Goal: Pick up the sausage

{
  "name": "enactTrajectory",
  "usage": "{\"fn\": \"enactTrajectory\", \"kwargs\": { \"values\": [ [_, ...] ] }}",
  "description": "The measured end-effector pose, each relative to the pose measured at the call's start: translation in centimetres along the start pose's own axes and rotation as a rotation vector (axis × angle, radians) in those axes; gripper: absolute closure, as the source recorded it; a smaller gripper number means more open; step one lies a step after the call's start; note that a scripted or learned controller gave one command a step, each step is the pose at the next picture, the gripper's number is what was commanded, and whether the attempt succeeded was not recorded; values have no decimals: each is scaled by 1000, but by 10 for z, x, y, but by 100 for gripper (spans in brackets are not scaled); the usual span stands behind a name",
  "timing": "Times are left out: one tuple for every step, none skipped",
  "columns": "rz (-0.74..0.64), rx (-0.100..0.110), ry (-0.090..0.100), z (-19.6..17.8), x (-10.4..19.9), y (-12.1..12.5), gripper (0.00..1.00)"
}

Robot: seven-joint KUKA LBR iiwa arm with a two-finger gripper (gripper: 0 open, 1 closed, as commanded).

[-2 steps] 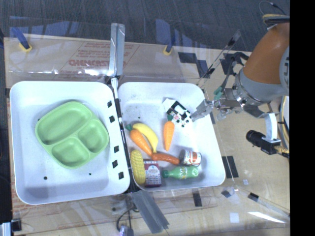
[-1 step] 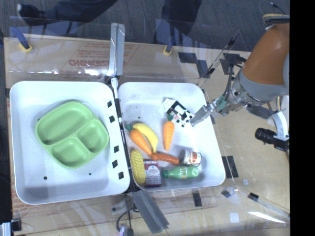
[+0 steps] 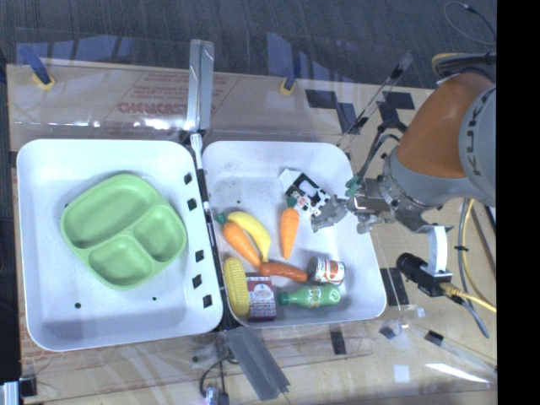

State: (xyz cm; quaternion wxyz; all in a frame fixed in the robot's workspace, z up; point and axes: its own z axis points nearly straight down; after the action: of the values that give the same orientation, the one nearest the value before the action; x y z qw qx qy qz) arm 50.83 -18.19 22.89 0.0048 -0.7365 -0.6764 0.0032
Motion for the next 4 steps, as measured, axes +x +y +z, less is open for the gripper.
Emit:
{"fn": "enactTrajectory", "kwargs": {
  "values": [
    [14, -1, 1, 142, 45, -8, 0],
    [15, -2, 2, 142, 27, -34, 0],
    [11, 5, 2, 135, 27, -34, 100],
    [11, 5, 2, 135, 27, -34, 0]
  ]
}}
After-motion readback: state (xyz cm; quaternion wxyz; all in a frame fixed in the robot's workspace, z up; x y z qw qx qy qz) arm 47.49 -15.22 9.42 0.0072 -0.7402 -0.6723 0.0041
